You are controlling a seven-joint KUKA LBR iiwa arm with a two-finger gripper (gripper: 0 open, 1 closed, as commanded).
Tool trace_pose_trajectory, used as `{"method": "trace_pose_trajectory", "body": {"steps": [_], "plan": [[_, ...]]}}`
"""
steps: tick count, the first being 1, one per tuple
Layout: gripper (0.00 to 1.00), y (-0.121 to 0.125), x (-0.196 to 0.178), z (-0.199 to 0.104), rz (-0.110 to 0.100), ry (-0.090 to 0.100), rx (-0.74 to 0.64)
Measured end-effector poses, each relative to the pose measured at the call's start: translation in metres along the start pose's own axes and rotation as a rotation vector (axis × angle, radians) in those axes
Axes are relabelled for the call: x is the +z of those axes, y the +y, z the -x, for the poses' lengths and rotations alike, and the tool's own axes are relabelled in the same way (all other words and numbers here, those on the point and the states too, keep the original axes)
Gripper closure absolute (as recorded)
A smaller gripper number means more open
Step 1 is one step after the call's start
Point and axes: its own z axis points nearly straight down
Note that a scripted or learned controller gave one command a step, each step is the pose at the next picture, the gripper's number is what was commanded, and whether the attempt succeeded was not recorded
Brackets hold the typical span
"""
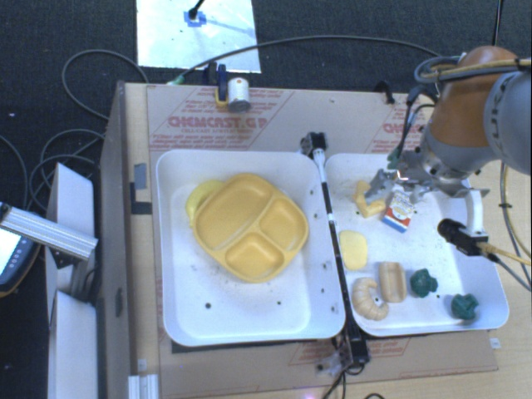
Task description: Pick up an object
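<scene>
In the right bin (499,302), gripper (399,191) crowds carton (400,214).

- Silver sheet (196,22) on the dark floor at twelve o'clock.
- Grey cables (83,81) at ten o'clock.
- Metal bar (48,229) at nine o'clock.

Overhead view of the setting. A tan bench (274,115) printed with red lettering stands on dark carpeted floor (66,15). A pale square sheet (197,22) lies on the floor beyond it. Grey cables (87,98) loop at left, beside white panels (62,248).
</scene>
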Motion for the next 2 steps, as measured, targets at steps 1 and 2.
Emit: {"method": "trace_pose_trajectory", "body": {"steps": [1,2], "plan": [[0.0,0.042,0.063,0.003,0.0,0.0,-0.003],[0.0,0.065,0.09,0.014,0.002,0.0,-0.003]]}}
